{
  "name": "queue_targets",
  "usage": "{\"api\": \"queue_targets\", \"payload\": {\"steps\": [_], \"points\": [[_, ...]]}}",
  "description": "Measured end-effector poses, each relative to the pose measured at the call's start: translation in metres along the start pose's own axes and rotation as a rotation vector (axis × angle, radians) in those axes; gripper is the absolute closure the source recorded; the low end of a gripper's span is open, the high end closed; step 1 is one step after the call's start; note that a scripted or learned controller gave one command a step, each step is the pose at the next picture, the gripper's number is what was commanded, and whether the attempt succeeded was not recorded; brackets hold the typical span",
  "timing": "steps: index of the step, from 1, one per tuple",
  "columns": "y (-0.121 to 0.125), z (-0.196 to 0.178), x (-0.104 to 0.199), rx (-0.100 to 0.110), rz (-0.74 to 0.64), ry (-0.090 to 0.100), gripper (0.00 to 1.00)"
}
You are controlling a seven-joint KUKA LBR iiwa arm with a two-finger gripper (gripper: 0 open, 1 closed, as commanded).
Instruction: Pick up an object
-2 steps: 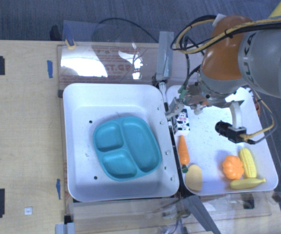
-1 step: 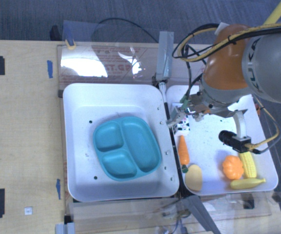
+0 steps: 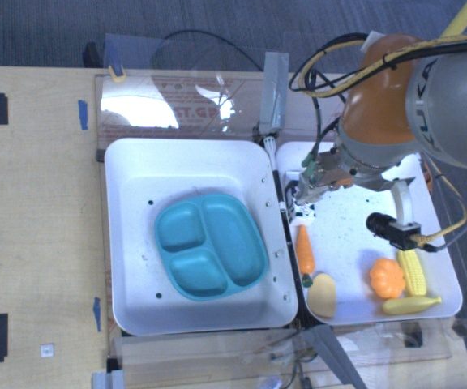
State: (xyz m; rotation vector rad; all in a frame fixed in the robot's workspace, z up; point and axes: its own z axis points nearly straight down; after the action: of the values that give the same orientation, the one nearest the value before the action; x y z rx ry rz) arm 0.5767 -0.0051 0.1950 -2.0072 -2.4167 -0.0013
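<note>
Gripper (image 3: 297, 201) sits over the right white bin (image 3: 355, 217), near its left wall; finger state can't be told. Slim orange plastic carrot (image 3: 305, 250) lies just at its 6 o'clock, long axis running 12-to-6.

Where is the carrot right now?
The carrot lies in the right bin, along its left wall, just above the pale pear and below the gripper.
</note>
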Motion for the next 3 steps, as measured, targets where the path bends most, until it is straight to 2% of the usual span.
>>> {"api": "queue_targets", "payload": {"steps": [1, 2, 3], "points": [[0.004, -0.076, -0.039, -0.006, 0.028, -0.003, 1.00], [0.033, -0.043, -0.134, 0.001, 0.142, -0.004, 1.00], [0.006, -0.047, -0.152, 0.002, 0.044, 0.000, 1.00]]}}
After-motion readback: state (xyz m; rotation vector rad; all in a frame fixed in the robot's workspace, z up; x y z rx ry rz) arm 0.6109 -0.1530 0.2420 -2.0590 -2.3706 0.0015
